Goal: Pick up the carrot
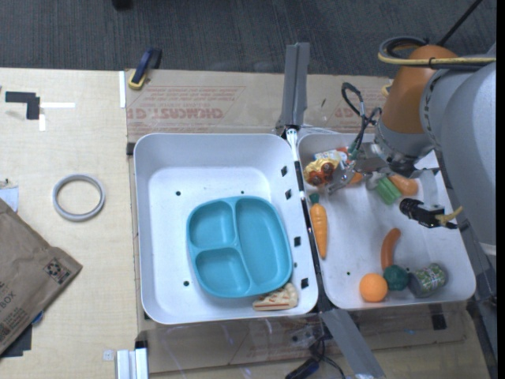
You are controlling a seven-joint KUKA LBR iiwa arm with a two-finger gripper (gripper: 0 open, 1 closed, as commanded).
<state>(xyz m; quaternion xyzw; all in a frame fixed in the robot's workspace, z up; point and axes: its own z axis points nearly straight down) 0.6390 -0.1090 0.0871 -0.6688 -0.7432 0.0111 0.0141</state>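
Your desk [71, 125] of pale wood carries two white bins side by side at the frame's centre, the left bin [158, 212] holding a blue divided plate [238, 245]. In the right bin [347, 279] you see the carrot [319, 228] lying along the left wall, tip toward the bottom. The claw [353, 172] hangs at that bin's upper part, above and right of the carrot among small toys; whether it is spread you cannot tell.

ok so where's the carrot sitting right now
In the camera view the carrot lies lengthwise in the right bin, against its left wall by the divider, below the gripper and apart from it.
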